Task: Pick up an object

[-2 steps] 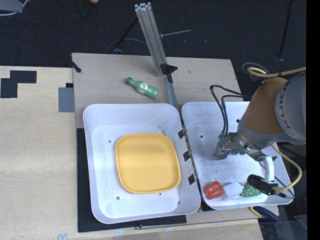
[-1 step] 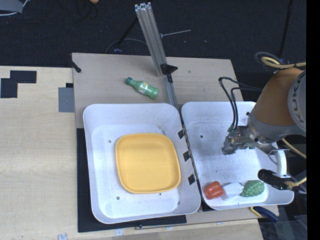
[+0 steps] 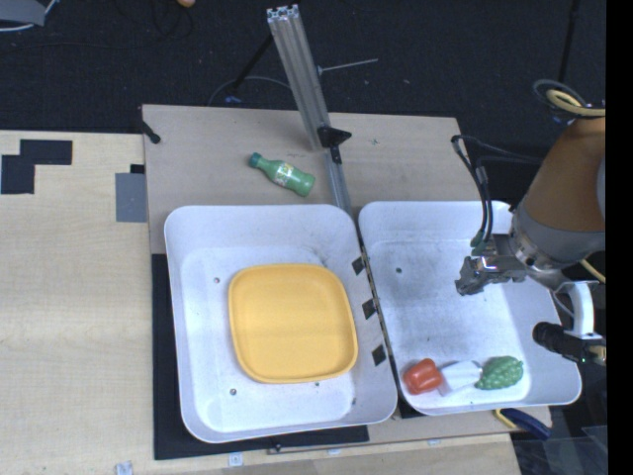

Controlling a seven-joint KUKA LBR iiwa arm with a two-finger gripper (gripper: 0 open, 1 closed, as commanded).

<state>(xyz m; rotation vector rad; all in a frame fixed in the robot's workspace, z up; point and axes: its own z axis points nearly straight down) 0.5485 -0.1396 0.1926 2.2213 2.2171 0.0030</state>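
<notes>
1. Camera view: two white bins sit side by side on the bench (image 3: 396, 146), meeting along a middle seam marked by small black clips.
2. The left bin (image 3: 198, 265) holds a yellow plate (image 3: 293, 322), lying flat near the centre. Bare floor runs round the plate on all sides, widest along the far wall and the left wall.
3. The right bin (image 3: 415, 236) has its things crowded at the near edge: a red pepper (image 3: 423, 375) near the near-left corner, a green bunch (image 3: 499, 372) towards the near-right corner, and a small white piece (image 3: 460, 374) between them. All three lie close to the near rim.
4. The middle and far floor of the right bin is open, with grey scuffs on it.
5. The arm (image 3: 569, 191) comes in from the right over the right bin's right wall. The gripper (image 3: 485, 273) hangs over the right half of that bin, beside the right rim and well apart from the pepper and the green bunch.
6. Nothing shows between its fingers; whether they are spread or closed, I cannot tell.
7. A green bottle (image 3: 282, 174) lies on its side on the bench beyond the left bin's far rim.
8. A metal rail (image 3: 302, 67) slants up from the far end of the seam.
</notes>
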